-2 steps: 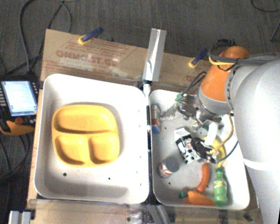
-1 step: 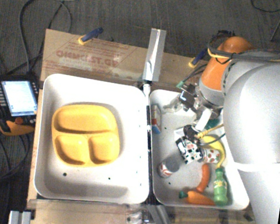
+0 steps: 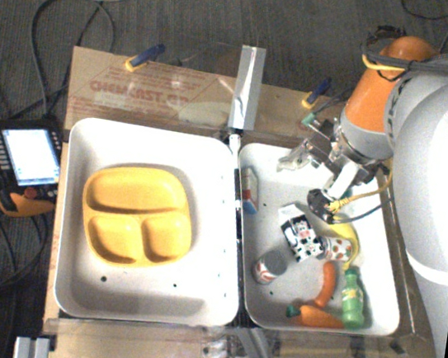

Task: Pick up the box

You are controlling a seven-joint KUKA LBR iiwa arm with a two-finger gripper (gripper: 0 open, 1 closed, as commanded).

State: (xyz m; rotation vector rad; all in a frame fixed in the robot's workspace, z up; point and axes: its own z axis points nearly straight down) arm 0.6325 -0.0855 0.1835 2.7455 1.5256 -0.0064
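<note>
Pincer: mine (image 3: 298, 158) hung over the far part of the right bin (image 3: 263, 226), near its back wall; I could not tell whether it was released or clenched, and I saw nothing gripped in it.
Arm: my grey arm with its orange band (image 3: 377, 93) came in from the right side of the view, slanting down toward that bin.
Box: the box (image 3: 300, 235), patterned black and white, lay on the floor of the right bin near its middle, tilted against the bin's sides, apart from my pincer and nearer the camera.
Neighbours of the box: a yellow banana (image 3: 351, 235) lay just beside it on the right; a small can (image 3: 267, 269) lay near it toward the front left.
Front corner: an orange carrot (image 3: 326, 284), a second carrot (image 3: 318, 317) and a green bottle (image 3: 351, 298) were crowded together.
Left wall of that bin: a slim pen-like thing (image 3: 245, 191) lay along it.
Left bin: this bin (image 3: 69, 268) held a yellow divided tray (image 3: 139, 216), lying flat.
Tabletop: brown cardboard (image 3: 137, 90) covered it behind both bins.
</note>
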